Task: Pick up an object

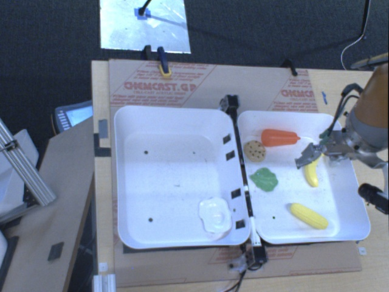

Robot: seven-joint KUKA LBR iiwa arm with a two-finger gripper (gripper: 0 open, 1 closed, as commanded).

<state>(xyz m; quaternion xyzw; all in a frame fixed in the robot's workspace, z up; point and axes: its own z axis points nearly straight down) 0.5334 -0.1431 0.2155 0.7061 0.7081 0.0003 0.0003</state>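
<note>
Overhead, the gripper (309,157) hung low in the right bin (346,230), its arm (368,111) entering from that bin's far right side. Whether it was open or closed could not be told at this angle, and nothing could be made out in its grasp. Directly below its tip lay a small yellow banana-like piece (312,175), touching or very nearly touching it; this was judged the likeliest target, since the tool sat almost on top of it. To the gripper's left and slightly farther from the camera lay an orange carrot (280,137), with a speckled cookie (254,151) further left beside the divider (238,163). A green leafy piece (264,179) lay left of the tool and slightly nearer the camera; a yellow corn cob (309,216) lay nearer the camera still, well apart. The items were scattered with gaps between them, an arrangement that probably favoured a top-down approach to any single one. Far left of the gripper, the left bin (140,132) held one white rounded object (214,215) near its front corner.
</note>
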